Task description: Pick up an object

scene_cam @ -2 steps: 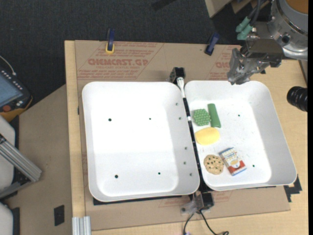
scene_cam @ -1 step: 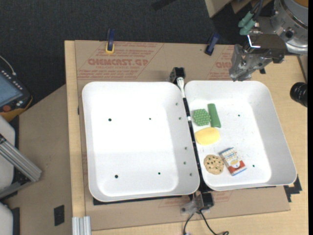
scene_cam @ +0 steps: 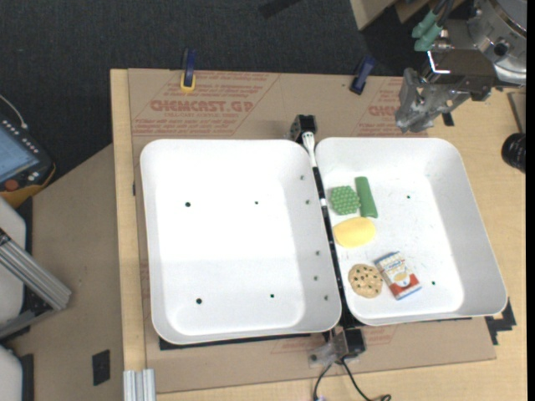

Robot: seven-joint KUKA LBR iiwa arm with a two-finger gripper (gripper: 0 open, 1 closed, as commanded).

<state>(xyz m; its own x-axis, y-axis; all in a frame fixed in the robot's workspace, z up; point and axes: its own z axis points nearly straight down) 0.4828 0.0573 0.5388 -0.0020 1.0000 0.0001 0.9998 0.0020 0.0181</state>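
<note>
Claw (scene_cam: 415,111): hangs above the far rim of the right bin (scene_cam: 468,182), off its contents; whether it is open or closed cannot be told, and nothing shows in it.
Candidates (all bunched against the right bin's left wall, likely easy to reach together): green textured piece (scene_cam: 343,199), green bar (scene_cam: 365,197), yellow lump (scene_cam: 354,231), cookie (scene_cam: 365,280), small carton (scene_cam: 397,275).
Left bin (scene_cam: 226,241): white, beside the right on the desk (scene_cam: 134,107).

Below me, dark carpeted floor (scene_cam: 125,19) spreads across the top. My desk (scene_cam: 84,224) is pale wood, topped by a brown cardboard sheet (scene_cam: 242,98) with red lettering, clamped by a blue-and-yellow clip (scene_cam: 188,72). Even, soft light.
</note>
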